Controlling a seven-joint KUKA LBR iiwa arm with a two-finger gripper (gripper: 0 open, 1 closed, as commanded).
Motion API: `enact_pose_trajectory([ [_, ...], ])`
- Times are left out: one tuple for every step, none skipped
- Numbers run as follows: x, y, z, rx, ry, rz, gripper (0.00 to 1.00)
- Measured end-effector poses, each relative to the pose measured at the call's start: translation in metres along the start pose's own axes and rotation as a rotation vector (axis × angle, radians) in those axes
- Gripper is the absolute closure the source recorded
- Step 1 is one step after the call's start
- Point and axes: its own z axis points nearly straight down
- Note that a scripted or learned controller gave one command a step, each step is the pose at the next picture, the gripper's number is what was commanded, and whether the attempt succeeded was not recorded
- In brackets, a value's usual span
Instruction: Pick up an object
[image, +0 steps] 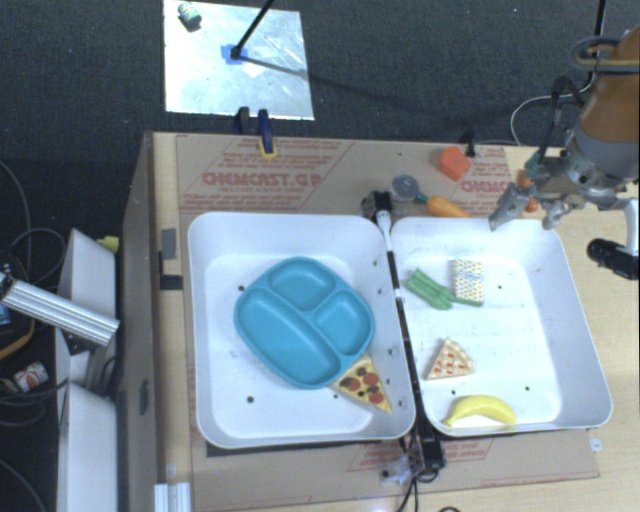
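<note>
Above the far right corner of the right bin (575, 330) hangs the gripper (524, 209), its two fingers spread apart with nothing between them, one fingertip (497, 218) just over the far rim of the right bin and the other near the corner; the grey arm with its orange band (610, 110) rises behind it toward the right edge; inside the right bin, toward its far left part, lies a green bean pod (430, 289), touching or just beside a pale sandwich-like block (467, 281) on its right; nearer the middle of the right bin sits a small triangular sandwich wedge (450, 360), and at the near edge of the right bin rests a yellow banana (481, 410); beyond the far rim of the right bin, on the brown board, lie an orange carrot (444, 207) and an orange block (454, 163); left of the right bin, the left bin (225, 250) holds a blue divided plate (303, 320), with a pizza slice (365, 384) touching the plate's near right edge, close to the wall shared with the right bin
</note>
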Motion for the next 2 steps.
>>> enact_pose_trajectory([
  [0.003,-0.031,0.061,0.002,0.001,0.001,0.0],
  [0.022,-0.023,0.097,0.001,0.0,-0.002,0.0],
])
